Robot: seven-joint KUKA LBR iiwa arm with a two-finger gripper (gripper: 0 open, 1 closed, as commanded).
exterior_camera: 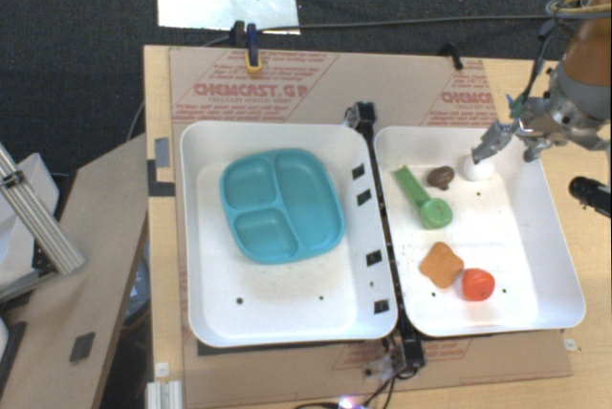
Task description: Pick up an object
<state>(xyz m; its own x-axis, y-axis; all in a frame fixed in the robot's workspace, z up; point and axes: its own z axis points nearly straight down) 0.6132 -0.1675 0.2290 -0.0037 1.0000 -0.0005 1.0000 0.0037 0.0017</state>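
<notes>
We log two white bins side by side on the bench. The left bin (206, 302) carries a teal divided plate (282, 204) near its middle; the plate plays no evident part in the pick, so we read it as a leftover prop or a drop-off spot.

The right bin (550, 235) holds the candidate objects. A green spoon-like scoop (423, 200) lies slanted near the bin's left edge, handle toward the far edge. A small brown lump (440, 176) sits just beside the handle, toward the far edge. A small white object (476, 170) lies near the far edge, right of the brown lump. An orange piece (441, 264) and a red ball-like item (478, 284) sit close together toward the near edge. The objects are mostly scattered, which leaves room for finger approach around most of them.

The gripper (492, 147) hangs over the far edge of the right bin, slanting down toward the white object, with the tip just beside it or touching it. We judge the white object is the pick target, because the tool points straight at it. We cannot tell whether the fingers are spread or pressed together; they blur against the white bin floor. Nothing is visibly pinched, so we do not count a grasp yet.

Risk, as we judge it: the white object is small and sits near the bin wall, so it may get nudged away rather than caught.
</notes>
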